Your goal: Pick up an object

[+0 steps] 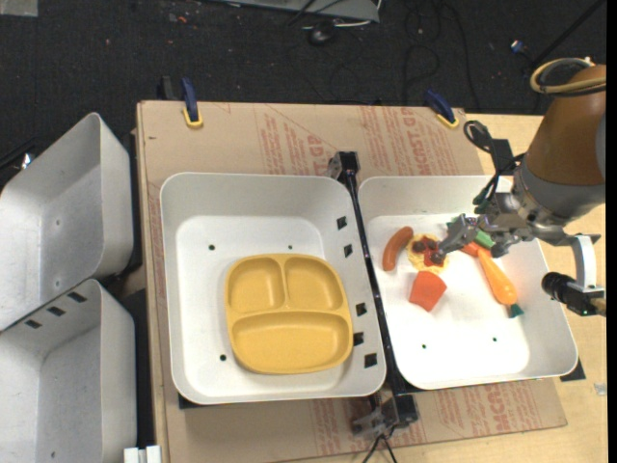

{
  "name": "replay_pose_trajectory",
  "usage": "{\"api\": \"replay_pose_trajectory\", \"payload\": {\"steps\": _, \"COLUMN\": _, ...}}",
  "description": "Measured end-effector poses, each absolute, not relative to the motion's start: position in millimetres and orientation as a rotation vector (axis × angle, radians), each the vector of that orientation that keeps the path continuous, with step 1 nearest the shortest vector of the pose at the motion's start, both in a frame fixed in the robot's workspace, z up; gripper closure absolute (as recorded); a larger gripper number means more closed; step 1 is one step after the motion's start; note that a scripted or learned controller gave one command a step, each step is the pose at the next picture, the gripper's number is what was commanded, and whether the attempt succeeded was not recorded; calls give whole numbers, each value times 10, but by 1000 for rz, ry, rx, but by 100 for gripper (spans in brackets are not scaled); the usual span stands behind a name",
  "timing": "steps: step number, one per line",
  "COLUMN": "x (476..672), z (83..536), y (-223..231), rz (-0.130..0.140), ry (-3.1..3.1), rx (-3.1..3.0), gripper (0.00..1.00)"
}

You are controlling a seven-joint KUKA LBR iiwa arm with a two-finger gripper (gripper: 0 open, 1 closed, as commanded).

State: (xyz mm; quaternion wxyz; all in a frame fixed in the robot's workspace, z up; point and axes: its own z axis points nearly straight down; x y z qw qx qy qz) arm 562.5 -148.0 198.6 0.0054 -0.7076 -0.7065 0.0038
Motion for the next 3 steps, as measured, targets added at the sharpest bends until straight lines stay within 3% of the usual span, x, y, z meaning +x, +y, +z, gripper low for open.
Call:
{"api": "replay_pose_trajectory", "payload": {"steps": 1, "x": 5655, "z": 2053, "y": -1478, "rz": 0, "ry": -2222, "rx": -2220, "gripper": 0}}
{"api": "replay_pose_trajectory", "payload": {"steps": 3, "x": 5693, "z": 892, "y": -1470, "rz": 4, "ry": -2218, "rx": -2220, "gripper": 0}}
